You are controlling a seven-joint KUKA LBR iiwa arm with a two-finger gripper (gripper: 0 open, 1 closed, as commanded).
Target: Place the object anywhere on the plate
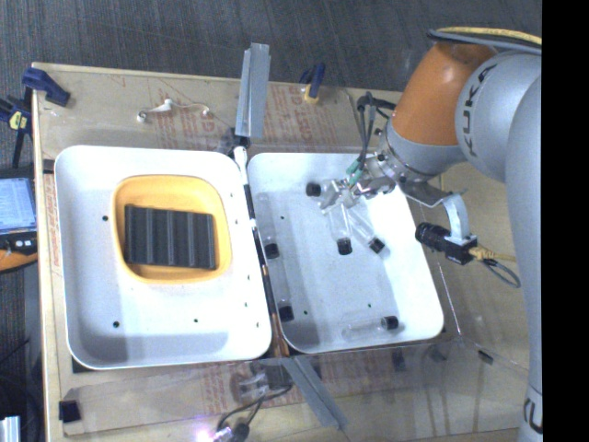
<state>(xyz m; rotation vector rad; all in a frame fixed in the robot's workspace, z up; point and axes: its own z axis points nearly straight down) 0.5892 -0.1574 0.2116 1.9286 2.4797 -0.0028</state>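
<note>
Two smooth white bins (92,330): left holds a rounded-square yellow plate (170,224) with a ribbed dark block (170,238), right the end effector (354,242), prongs apart.

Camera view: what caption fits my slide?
Gripper hangs over the right bin; yellow plate sits in the left bin.

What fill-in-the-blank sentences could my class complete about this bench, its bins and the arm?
1. The yellow plate lies in the ____ bin.
2. The dark ribbed block rests on the ____.
3. The tool is over the ____ bin.
4. The band above the arm's wrist is ____.

Missing words: left; plate; right; orange
</note>
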